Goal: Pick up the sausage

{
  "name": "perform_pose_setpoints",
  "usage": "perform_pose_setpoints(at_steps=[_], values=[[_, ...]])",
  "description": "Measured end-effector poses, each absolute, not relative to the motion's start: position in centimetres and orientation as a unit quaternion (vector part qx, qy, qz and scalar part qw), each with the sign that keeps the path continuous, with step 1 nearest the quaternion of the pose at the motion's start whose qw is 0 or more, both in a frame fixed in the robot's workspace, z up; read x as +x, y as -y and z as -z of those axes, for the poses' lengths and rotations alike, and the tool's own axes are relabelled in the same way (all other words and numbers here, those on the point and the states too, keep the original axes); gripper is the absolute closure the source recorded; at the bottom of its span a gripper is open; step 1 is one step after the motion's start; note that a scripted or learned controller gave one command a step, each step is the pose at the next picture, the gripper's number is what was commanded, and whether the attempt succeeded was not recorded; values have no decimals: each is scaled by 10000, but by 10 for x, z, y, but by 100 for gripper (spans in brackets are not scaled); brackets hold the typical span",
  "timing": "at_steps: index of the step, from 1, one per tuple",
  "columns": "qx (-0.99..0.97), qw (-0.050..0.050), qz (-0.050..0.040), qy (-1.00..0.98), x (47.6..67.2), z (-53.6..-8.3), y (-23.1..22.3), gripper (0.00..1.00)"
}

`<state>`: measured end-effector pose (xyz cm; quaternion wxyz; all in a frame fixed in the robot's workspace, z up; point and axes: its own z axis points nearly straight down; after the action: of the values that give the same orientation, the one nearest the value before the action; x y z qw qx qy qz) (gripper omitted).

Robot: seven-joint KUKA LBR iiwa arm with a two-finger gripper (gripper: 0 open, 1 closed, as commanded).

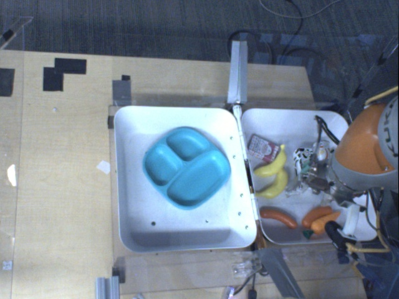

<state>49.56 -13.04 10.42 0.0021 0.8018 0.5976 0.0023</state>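
The sausage (278, 217) lies lengthwise along the near edge of the right bin (283, 122), toward its near left corner, reddish-brown and resting flat on the white floor, untouched by anything. To its right, close to the bin's near right corner, sits a carrot (320, 219), orange with a small green end, near the sausage but apart from it. Two bananas (275, 174) lie one above the other against the bin's left wall, and a small pink packet (262, 147) rests just behind them, toward the far left corner. A black-and-white speckled object (303, 160) sits near the middle of the bin, just left of the arm's wrist. The arm (369, 145), grey with its orange band, reaches in over the bin's right edge, and the jaws (315, 180) hang over the middle right of the bin, behind the carrot and well to the right of the sausage; whether they are released or clenched I cannot tell, as cabling and the wrist clutter that spot. The left bin (134, 185) holds a blue divided tray (187, 167) lying slightly askew near its centre. Both bins sit side by side on the wooden surface (56, 179).
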Motion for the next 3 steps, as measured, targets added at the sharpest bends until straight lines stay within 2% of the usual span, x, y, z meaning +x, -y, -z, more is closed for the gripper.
perform_pose_setpoints(at_steps=[1, 2, 3], values=[[7026, 62, -48, -7116, 492, -90, 132, 0], [6740, 63, -36, -7387, 491, -89, 206, 0], [6685, 65, -38, -7436, 492, -89, 206, 0]])
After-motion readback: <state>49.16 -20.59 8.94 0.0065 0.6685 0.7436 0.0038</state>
